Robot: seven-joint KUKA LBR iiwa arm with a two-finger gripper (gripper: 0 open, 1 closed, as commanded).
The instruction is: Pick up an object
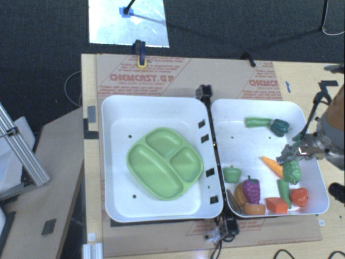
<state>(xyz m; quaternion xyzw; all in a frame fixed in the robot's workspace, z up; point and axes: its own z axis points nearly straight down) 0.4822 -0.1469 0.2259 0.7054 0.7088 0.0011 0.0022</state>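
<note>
Camera view: gripper at right edge of frame, low over right bin, fingers too blurred, cannot tell spread. Just beside carrot and broccoli. Grapes lower centre. Green plate in left bin.

bins: smooth white plastic, slight sheen | tray: green plastic, smooth, matt | toy food: glossy coloured plastic | bench: matt brown printed board | far plate: shiny metal | floor: dark rough carpet
</note>
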